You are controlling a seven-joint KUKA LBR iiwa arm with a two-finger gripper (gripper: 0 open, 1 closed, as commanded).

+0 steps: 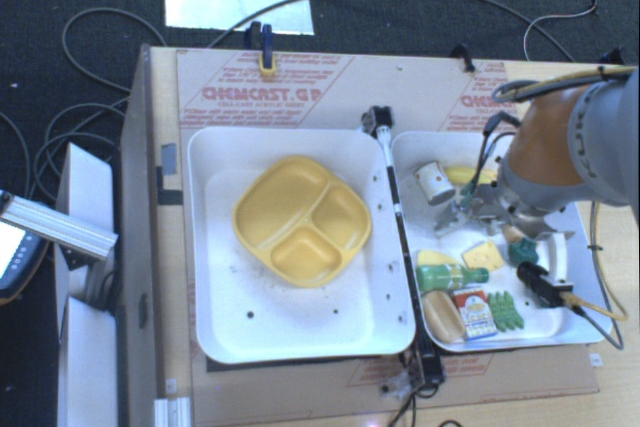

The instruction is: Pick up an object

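A: Right bin (590, 340), near edge first: hot dog toy (442, 315), red carton (477, 312), green bottle (452, 276) lying left-right, yellow wedge (484, 256).

B: Tool?

A: Tool (470, 213) sits centre-right of frame, above the wedge. Open or closed: can't tell, arm (565, 150) blocks it.

B: Nearest pick?

A: 2 candidates: wedge just below-right, white cup (434, 181) just upper-left. Wedge looks nearer.
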